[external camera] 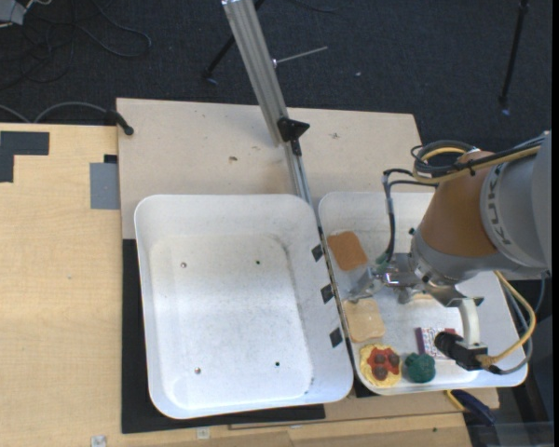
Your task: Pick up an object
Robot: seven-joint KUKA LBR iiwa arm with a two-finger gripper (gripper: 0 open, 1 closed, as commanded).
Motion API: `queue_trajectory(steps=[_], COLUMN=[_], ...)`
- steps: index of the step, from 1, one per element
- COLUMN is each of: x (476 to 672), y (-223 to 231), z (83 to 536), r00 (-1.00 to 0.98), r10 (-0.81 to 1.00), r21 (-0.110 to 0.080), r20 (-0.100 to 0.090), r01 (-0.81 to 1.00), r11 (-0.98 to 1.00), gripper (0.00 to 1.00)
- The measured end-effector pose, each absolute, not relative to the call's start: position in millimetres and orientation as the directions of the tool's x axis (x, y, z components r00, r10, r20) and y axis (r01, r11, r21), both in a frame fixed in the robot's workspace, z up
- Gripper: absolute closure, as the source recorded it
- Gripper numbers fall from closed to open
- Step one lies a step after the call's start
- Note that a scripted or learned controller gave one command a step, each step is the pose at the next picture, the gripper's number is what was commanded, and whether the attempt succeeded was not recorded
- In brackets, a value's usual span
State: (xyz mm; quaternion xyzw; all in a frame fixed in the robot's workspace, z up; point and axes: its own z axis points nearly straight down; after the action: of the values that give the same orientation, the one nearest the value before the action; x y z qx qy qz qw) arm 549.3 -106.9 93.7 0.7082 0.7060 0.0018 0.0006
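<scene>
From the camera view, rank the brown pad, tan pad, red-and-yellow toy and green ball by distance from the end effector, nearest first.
1. Tan pad, just below the end effector.
2. Brown pad, just above it; close to the tan pad's distance.
3. Red-and-yellow toy, bin's near edge.
4. Green ball, farther right.

No text or label can be read.

I am counting two white bins on the bench: the left bin and the right bin. In the right one I am seeing four loose things: one brown pad, one tan pad, one red and yellow toy, and one green ball. One arm is reaching in.
</scene>
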Motion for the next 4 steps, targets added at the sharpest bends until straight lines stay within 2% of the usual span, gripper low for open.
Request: queue_trajectory(steps=[1, 2, 4], x=[551.0, 550.6, 548.5], y=[-108.0, -109.4, -94.1], z=[94.6, 104.4, 211.0], r00=[0.005, 0.012, -0.001], r10=[1.0, 1.0, 1.0], r21=[0.004, 0.003, 0.002], r20=[0.001, 0.001, 0.0], r01=[1.0, 1.0, 1.0], r11=[-0.005, -0.012, 0.001], gripper=[0.0, 1.0, 1.0])
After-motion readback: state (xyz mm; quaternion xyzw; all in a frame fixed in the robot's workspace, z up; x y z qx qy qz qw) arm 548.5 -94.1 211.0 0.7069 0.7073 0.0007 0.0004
